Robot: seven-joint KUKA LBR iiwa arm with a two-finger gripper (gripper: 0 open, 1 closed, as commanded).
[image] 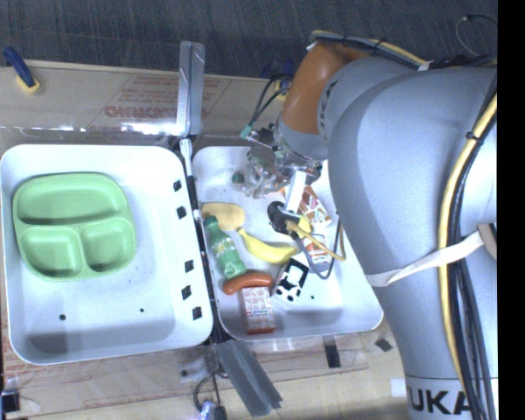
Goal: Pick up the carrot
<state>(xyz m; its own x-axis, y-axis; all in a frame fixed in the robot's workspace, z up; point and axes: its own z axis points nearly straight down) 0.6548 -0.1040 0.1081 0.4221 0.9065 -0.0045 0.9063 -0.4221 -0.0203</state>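
While the hand (pixel 264 175), grip unclear, hovers upper-bin, the carrot (pixel 247 281) lies well below.

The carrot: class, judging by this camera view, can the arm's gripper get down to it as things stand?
Probably yes. The carrot lies uncovered in the right bin, though the banana and green bottle crowd it, and the gripper hovers at the far end.

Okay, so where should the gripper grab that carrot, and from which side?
Judging by its pose, take the carrot at its middle, from straight above, fingers across its narrow width. It lies flat and lengthwise left to right, with the banana behind it and a small red packet in front.
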